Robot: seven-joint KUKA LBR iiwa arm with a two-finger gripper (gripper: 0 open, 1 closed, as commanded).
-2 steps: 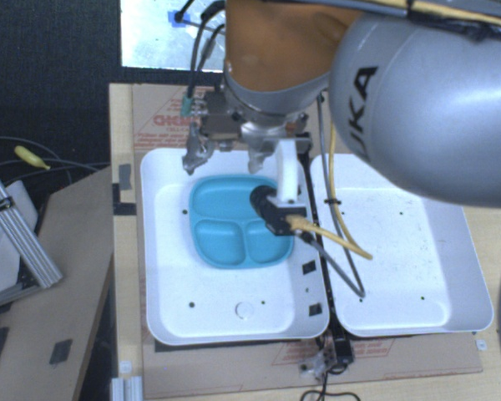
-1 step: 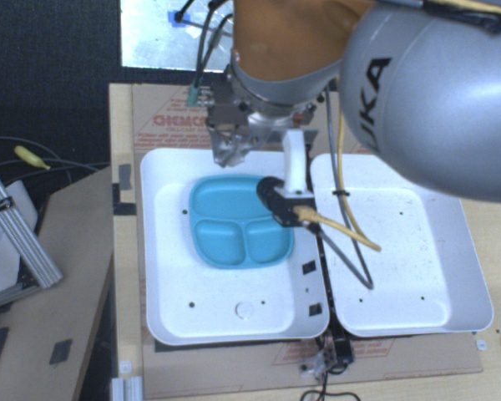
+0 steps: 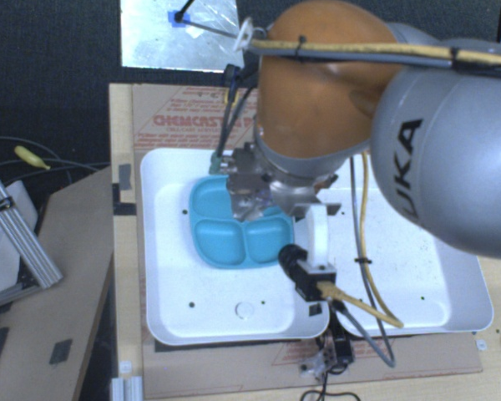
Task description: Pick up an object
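Observation:
A light blue divided plate (image 3: pixel 230 233) lies in the left white bin (image 3: pixel 171 249), with its right and upper parts hidden under the arm. The grey and orange arm (image 3: pixel 334 98) reaches in from the right and hangs over the bin. Its gripper (image 3: pixel 249 200) sits low over the plate's upper middle, close to or touching the surface. The wrist body hides the fingertips.
The right white bin (image 3: pixel 417 282) lies mostly under the arm. A black connector and yellow cable (image 3: pixel 317 286) hang across the divider between the bins. Flattened cardboard (image 3: pixel 179 115) lies under the bins. An aluminium frame (image 3: pixel 17 232) stands at the left.

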